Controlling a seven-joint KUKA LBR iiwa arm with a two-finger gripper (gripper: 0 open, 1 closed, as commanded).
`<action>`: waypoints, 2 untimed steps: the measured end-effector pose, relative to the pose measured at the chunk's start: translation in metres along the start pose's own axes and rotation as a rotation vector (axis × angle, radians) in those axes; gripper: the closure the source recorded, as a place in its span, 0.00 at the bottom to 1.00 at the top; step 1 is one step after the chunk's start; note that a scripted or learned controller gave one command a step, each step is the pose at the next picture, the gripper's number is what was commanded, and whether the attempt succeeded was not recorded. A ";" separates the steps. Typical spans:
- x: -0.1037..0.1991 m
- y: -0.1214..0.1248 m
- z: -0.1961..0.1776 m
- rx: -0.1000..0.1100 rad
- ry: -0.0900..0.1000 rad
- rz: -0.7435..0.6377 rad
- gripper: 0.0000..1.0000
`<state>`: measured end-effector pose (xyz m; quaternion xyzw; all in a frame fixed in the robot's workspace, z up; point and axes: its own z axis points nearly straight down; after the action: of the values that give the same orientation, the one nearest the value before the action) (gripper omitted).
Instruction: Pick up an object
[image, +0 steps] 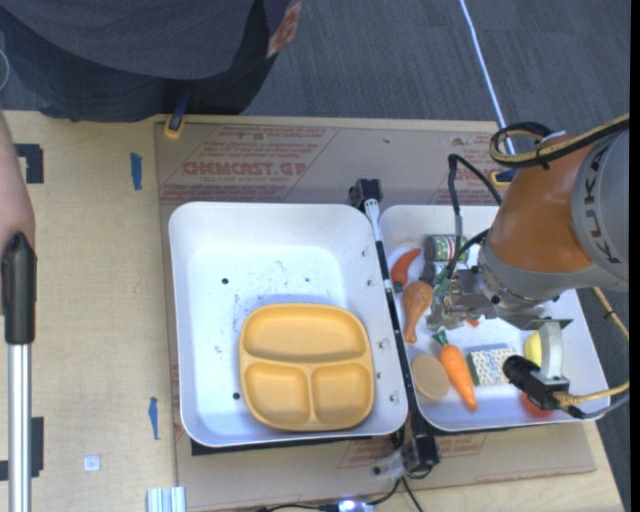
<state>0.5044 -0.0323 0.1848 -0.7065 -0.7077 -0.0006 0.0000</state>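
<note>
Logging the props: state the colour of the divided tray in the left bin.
Yellow-orange divided tray, clearest in the camera view.

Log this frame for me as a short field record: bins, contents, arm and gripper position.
left bin: holds a yellow divided tray
right bin: holds a carrot, a tan disc, an orange drumstick-like toy, a small can
arm: reaches in from the right, over the right bin
gripper: low among the toys, beside the drumstick-like toy
grasp: cannot tell
</note>
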 end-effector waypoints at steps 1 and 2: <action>-0.040 -0.025 0.000 0.001 0.000 0.002 1.00; -0.039 -0.025 0.000 0.001 0.000 0.002 0.00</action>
<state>0.4798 -0.0718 0.1848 -0.7072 -0.7070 -0.0002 0.0006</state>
